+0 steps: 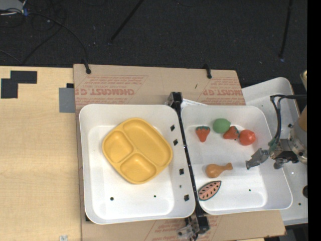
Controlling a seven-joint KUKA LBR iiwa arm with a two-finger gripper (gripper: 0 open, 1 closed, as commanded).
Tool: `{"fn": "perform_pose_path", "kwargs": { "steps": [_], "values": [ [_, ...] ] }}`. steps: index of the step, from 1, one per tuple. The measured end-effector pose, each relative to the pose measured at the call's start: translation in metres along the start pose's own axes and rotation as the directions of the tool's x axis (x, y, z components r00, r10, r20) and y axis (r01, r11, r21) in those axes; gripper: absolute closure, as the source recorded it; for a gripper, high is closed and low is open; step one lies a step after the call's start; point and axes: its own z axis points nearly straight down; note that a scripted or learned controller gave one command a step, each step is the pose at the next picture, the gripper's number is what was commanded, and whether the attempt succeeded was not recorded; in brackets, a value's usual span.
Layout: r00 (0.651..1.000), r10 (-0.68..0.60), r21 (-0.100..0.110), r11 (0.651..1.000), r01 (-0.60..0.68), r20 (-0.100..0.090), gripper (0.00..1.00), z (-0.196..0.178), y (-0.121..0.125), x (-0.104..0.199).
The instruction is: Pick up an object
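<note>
We see the gripper point(262, 158) at the right bin's point(235, 205) right edge, its dark fingers blurred; whether they are apart or together we cannot tell. Toys lie apart from it: chicken drumstick point(218, 169), watermelon slice point(209, 190), two strawberries point(202, 133) point(231, 132), tomato point(247, 137), a green, perhaps round fruit point(221, 125). The left bin point(130, 207) bears a yellow divided plate point(137, 150)
</note>
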Motion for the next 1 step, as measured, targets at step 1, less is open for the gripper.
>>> {"fn": "perform_pose_path", "kwargs": {
  "steps": [1],
  "values": [
    [1.000,-0.004,-0.013,1.000,0.004,0.004,0.00,-0.0064,0.0030,0.0003]
  ]
}}
